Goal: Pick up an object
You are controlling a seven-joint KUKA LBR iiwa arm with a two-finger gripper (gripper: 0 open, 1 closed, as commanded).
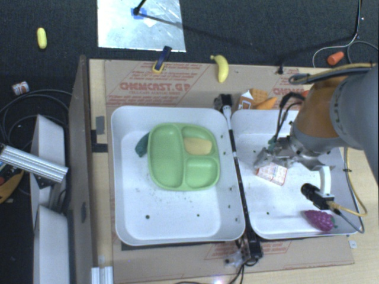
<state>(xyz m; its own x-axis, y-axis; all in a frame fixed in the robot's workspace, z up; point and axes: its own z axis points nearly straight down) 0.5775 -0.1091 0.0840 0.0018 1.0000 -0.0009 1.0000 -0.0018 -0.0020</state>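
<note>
The hand (269,156) hung low in the right bin (266,213), at the upper edge of a red-and-white packet (272,173); whether it was apart or together could not be told. Purple grapes (320,220) lay by the bin's lower right rim. Bare floor stretched below the packet.

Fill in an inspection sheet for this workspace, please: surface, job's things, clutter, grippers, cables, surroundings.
Surface: left bin and right bin, white, side by side on cardboard.
Job's things: green divided plate holding a yellow piece, left bin; red-and-white packet and purple grapes, right bin.
Clutter: banana on the cardboard behind the bins.
Grippers: the gripper low over the right bin, next to the packet; contact unclear.
Cables: black cables on the floor, left.
Surroundings: dark floor, shiny sheet.
</note>
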